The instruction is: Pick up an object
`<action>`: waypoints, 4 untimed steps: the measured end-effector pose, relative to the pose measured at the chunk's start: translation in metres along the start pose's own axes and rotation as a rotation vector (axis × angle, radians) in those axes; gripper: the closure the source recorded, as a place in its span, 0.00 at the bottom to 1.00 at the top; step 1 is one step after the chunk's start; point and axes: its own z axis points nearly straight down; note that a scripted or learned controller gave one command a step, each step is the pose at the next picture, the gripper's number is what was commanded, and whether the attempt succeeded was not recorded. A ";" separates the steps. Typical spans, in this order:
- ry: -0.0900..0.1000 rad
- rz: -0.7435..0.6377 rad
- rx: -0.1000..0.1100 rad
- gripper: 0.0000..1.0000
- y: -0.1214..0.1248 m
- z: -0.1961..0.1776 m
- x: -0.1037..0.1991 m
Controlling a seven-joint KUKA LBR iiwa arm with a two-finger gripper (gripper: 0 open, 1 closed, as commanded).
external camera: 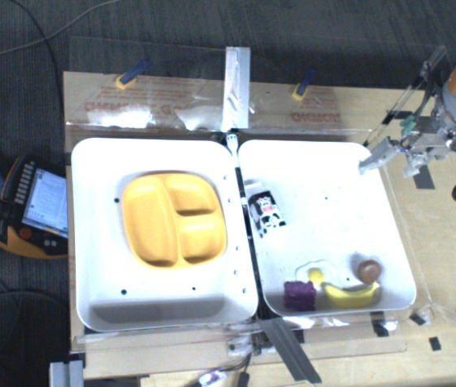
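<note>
Arm poised at the right bin's (389, 208) far corner, jaws' (409, 153) state unclear, nothing held: the approach step, with banana (350, 295) and toys near the front wall awaiting a descent.

arm (453, 87) cut off at right edge, jaws unclear

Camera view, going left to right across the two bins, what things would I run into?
Yellow divided tray → black and white cow toy → purple block → banana, with a brown round object just above its right end → gripper at the right bin's upper right corner.
</note>
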 end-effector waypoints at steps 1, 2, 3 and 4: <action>-0.002 -0.142 0.000 0.00 0.080 0.108 0.055; -0.005 -0.299 -0.004 0.00 0.081 0.181 0.053; -0.008 -0.301 -0.010 1.00 0.084 0.169 0.054; -0.008 -0.301 -0.010 0.00 0.083 0.169 0.054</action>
